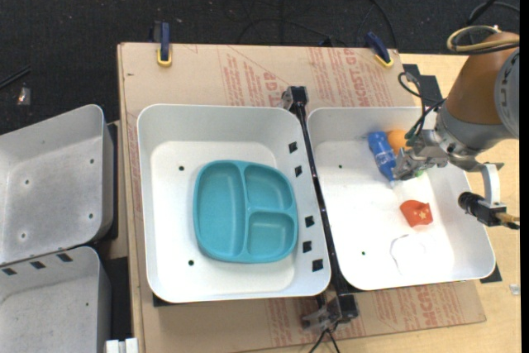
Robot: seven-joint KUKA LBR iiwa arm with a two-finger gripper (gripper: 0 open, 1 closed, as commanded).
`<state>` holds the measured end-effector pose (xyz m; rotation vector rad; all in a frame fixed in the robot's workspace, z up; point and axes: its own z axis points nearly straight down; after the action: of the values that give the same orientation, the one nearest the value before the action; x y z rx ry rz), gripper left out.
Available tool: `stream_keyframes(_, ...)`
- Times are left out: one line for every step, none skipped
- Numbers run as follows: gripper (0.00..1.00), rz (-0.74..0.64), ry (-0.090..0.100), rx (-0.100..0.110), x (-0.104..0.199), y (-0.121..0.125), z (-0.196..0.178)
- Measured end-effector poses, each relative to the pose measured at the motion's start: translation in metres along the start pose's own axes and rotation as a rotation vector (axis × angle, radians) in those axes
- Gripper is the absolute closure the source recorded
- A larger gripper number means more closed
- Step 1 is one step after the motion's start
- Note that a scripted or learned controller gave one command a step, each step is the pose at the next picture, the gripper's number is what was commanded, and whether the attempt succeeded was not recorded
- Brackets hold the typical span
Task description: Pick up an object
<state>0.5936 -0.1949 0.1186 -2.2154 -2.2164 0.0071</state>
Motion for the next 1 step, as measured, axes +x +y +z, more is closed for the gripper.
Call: stream_keyframes(1.00,-0.003,-0.003,-0.009,0.0102,0.0003,-0.0507)
